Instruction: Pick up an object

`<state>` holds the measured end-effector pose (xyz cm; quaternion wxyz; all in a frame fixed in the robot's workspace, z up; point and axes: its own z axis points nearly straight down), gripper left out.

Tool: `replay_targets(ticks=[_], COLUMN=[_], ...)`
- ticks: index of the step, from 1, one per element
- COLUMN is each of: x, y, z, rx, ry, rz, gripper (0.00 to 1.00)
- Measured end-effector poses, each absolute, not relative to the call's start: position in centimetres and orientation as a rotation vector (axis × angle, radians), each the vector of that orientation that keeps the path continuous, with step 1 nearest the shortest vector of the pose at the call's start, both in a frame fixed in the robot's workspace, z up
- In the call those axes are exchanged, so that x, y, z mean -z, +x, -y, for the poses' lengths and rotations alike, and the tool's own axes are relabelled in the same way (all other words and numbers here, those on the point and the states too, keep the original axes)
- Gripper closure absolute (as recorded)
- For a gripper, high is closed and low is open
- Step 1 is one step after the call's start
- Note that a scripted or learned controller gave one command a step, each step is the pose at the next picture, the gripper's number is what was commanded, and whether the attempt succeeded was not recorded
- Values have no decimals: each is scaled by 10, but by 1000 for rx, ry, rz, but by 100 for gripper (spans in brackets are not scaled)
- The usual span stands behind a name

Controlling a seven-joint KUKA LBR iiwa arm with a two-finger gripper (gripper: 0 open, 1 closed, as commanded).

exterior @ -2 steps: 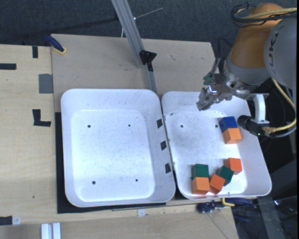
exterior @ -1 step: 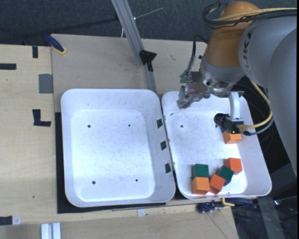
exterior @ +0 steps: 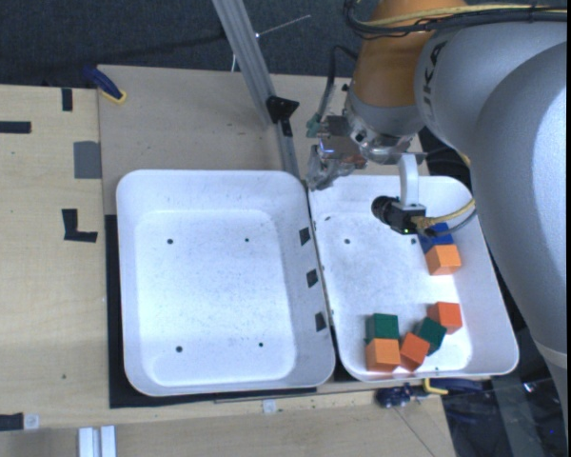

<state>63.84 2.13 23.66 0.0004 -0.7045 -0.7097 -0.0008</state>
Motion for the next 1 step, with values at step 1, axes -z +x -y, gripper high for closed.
replay_targets(ticks=[1], x=[-245], y=[652], z=[-75], rx=[3], ry=[-2213], rz=[2228], gripper=[100])
